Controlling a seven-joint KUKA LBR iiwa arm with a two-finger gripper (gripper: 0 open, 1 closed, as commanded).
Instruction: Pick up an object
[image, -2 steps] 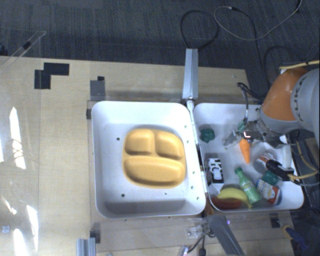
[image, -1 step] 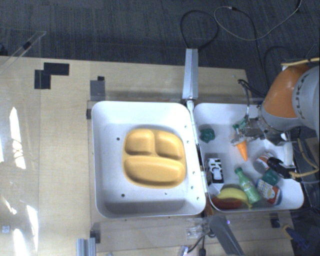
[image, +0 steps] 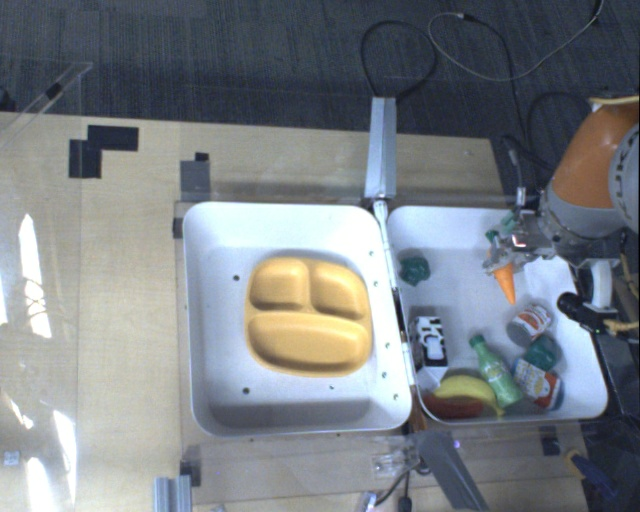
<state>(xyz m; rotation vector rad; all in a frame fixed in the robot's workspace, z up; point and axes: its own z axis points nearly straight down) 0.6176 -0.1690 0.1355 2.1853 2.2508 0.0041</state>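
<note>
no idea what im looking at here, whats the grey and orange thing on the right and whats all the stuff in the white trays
You are looking down, at a slant, from one camera fixed above a wooden bench. The grey and orange thing is a robot arm reaching in from the right. At its tip is a two-finger gripper, its "hand", hanging over the right bin. An orange carrot toy sits right at the fingertips, but I cannot tell whether it is gripped.

The left bin holds a yellow divided plate. The right bin holds small toys: a teal lump, a black-and-white toy car, a banana, a green bottle and a few small cans or jars.
</note>
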